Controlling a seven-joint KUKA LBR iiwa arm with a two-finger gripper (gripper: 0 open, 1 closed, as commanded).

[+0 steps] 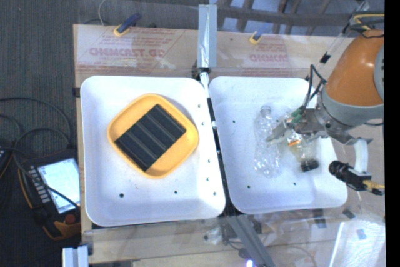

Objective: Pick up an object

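Camera view has our gripper (299, 134) low in the right bin (244, 191), with the clear plastic bottle (267, 141) just left of it, long axis running up-down. Can't tell if the fingers are spread or pressed together.

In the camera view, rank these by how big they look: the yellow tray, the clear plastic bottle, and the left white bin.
1. left white bin
2. yellow tray
3. clear plastic bottle

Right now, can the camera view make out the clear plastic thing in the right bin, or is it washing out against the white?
Camera view: the clear plastic bottle nearly blends into the white right bin, outline faint, soft blur overall; the yellow dish in the left bin reads sharply by contrast; the gripper is cluttered and hard to resolve.
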